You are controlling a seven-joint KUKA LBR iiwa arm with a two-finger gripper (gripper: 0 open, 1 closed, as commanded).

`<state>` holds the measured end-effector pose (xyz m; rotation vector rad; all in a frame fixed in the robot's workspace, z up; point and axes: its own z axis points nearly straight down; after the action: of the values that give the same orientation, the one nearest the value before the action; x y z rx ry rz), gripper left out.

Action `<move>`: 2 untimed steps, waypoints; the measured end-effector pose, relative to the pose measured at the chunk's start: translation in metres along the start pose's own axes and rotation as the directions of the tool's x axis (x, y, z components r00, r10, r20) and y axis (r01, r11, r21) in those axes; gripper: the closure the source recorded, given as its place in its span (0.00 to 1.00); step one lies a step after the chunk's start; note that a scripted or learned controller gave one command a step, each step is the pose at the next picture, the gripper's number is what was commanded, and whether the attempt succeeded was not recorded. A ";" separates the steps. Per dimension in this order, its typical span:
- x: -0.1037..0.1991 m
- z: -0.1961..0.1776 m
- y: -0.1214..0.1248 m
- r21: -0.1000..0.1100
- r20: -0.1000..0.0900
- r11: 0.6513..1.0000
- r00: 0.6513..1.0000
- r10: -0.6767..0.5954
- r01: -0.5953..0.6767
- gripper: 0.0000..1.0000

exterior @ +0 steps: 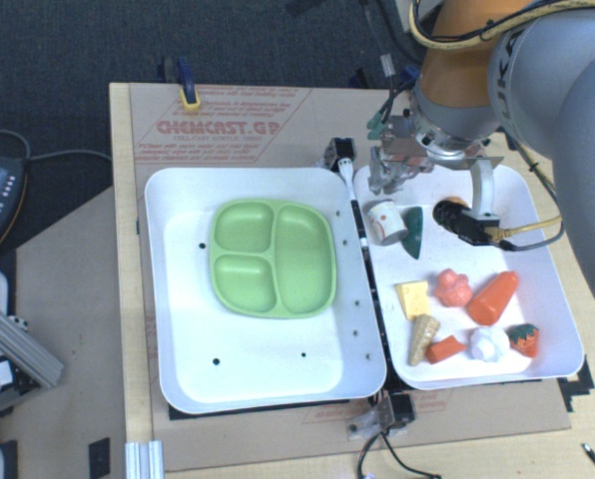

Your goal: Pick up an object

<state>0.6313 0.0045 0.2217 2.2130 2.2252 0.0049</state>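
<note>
While the grey arm point(552, 68) is reaching in from the right, its end effector point(390, 176) is hanging over the top left corner of the right bin point(569, 329), close to the wall between the two bins. It is pointing down, and I am guessing that is so it can grab a toy from above. Nothing is showing inside it. I cannot tell if it is wide or narrow, because the arm is covering part of it.

Just below it in the camera view, a small white roll point(382, 220) is lying on its side. A dark green piece point(413, 231) is sitting right next to it. I am thinking the white roll is the thing to pick up, because it is the closest toy to the end effector.

More toys are lying lower down in the same bin: a yellow block point(412, 297), a pink lump point(454, 287), an orange carrot shape point(492, 297), a cone point(422, 339), a white ball point(489, 345) and a red berry point(523, 339). They are sitting close together, so picking just one could be tricky.

A green plate point(275, 257) with three parts is lying flat in the left bin point(178, 347), well apart from the arm. Both bins are resting side by side on the desk point(228, 128)
</note>
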 end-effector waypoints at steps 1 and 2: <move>0.054 -0.001 0.010 0.001 -0.001 1.000 1.000 0.001 -0.001 1.00; 0.077 0.007 0.034 0.001 0.000 1.000 1.000 0.003 -0.003 1.00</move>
<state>0.6648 0.0812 0.2150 2.2163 2.2224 0.0038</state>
